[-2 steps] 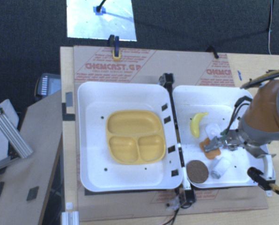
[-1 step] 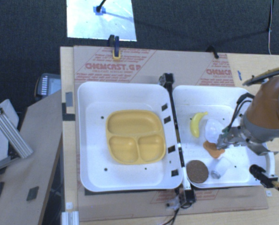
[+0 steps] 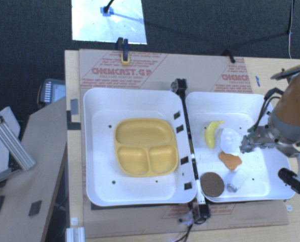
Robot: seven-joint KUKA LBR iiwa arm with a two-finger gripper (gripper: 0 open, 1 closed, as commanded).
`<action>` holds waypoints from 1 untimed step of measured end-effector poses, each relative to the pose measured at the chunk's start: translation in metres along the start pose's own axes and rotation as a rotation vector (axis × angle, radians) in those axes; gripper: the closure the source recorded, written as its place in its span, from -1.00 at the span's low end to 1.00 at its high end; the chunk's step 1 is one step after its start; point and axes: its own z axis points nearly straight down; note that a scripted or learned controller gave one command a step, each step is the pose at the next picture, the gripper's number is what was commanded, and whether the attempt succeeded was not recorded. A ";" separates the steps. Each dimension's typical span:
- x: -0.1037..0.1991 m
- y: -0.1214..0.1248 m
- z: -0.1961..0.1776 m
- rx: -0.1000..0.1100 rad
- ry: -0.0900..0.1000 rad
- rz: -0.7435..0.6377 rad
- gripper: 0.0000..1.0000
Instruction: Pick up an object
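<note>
Altogether two bins (image 3: 97,135), one tray (image 3: 143,146), one banana (image 3: 211,133)

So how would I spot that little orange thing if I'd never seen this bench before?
Look at the right bin, the one the gripper reaches into. Among the small items near its middle, the orange piece lies flat just below a white lump and above a round brown disc. It is the only orange item there; the banana beside them is yellow and curved.
</note>
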 end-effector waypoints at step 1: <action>0.000 0.005 -0.044 0.000 0.000 -0.001 1.00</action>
